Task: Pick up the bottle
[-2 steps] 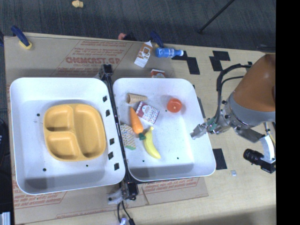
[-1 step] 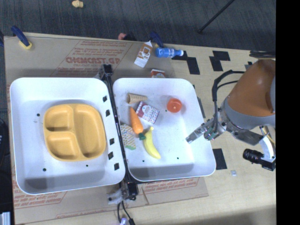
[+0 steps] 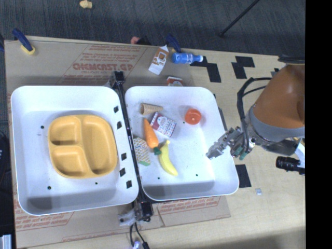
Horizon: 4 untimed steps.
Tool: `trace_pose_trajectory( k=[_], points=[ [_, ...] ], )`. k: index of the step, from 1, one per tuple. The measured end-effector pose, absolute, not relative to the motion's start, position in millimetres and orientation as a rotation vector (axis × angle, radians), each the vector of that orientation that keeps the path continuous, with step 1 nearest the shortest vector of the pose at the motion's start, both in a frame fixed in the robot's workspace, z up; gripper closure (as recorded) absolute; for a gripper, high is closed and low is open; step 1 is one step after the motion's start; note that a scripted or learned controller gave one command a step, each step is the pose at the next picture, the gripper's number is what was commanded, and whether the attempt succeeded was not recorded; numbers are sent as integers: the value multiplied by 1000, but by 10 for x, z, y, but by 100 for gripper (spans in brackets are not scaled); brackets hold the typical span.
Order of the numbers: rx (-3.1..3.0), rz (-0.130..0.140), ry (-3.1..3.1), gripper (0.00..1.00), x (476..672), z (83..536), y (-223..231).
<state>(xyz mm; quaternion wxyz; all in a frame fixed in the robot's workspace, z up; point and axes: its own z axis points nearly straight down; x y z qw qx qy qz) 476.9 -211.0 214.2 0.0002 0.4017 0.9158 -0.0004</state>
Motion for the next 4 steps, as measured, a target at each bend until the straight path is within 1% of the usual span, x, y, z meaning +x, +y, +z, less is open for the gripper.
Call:
trace_pose_trajectory(
  k=[1,2,3,4],
  points=[
    [624,0,3082,100,4767,1998,-1736],
    [245,-1,3132,100,4768,2097,-2110],
    [-31,1,3145,100,4787,1977,-2105],
    [-547,-1,3093,100,4794,2093,-2107]
  ],
)
